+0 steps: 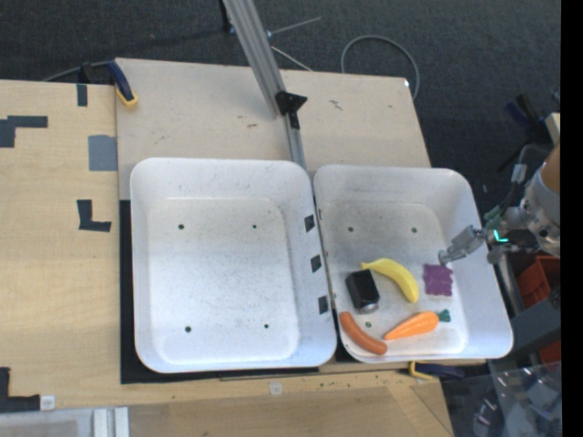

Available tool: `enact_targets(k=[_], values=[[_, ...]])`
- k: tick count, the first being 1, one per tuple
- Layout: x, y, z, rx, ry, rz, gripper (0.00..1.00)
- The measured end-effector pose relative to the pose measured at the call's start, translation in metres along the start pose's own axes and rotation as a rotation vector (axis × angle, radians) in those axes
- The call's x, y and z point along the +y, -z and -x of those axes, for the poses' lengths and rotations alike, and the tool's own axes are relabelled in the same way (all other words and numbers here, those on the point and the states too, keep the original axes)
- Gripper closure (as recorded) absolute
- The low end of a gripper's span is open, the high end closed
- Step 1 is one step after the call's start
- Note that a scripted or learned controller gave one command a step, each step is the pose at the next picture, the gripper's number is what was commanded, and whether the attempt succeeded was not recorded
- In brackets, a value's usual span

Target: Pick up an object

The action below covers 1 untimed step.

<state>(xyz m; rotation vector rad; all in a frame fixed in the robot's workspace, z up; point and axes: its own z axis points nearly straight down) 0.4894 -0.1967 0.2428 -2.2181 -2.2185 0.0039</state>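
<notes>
Hovering at the right rim of the right-hand shallow white bin (455,189), the grey two-finger gripper (462,242) sits just above and slightly to the right of the small purple bunch-of-grapes toy (438,279); whether it is released or clenched I cannot tell, and nothing is visibly between its tips. That purple toy is the nearest candidate, lying toward the near side from the gripper. Just left of it lies the yellow plastic banana (394,277), its long axis running diagonally from far-left to near-right. Further left stands a small black block (363,290), and nearest the front rim lie an orange plastic carrot (413,325) and a reddish-orange sausage-shaped toy (363,333). A short drop toward the near side would likely suffice.
</notes>
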Motion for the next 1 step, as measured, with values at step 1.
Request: enact_targets(k=[1], values=[[0.0007,0.0019,0.0000,-0.001,0.001,0.003,0.00]])
